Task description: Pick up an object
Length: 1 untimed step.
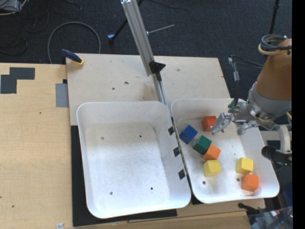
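Here I see the gripper with fingers spread, pinching nothing, above the right bin; an orange cube sits just left of it; no writing is legible.

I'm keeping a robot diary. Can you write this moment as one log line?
tool over right bin | nearest: orange block | holding: nothing seen | blocks in bin: seven
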Available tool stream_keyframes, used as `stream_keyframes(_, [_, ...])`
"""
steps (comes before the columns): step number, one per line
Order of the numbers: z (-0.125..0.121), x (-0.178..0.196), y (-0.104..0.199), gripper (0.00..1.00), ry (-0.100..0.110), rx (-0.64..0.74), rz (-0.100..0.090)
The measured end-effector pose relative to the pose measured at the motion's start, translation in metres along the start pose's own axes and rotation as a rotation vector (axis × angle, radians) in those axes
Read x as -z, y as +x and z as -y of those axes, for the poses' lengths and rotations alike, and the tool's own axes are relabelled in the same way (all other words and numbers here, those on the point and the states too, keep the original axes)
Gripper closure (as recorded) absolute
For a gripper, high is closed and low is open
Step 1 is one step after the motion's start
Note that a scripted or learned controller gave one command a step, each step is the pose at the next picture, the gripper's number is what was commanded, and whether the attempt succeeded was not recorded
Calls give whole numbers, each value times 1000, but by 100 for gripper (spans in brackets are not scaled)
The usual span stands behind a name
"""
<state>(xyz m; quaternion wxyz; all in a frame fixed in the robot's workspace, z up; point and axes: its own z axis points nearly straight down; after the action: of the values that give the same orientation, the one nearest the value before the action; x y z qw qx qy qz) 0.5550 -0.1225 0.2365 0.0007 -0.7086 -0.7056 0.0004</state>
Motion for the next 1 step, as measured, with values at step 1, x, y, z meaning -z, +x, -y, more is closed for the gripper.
stream_keyframes(1, [60,-102,4,0,12,3,-3])
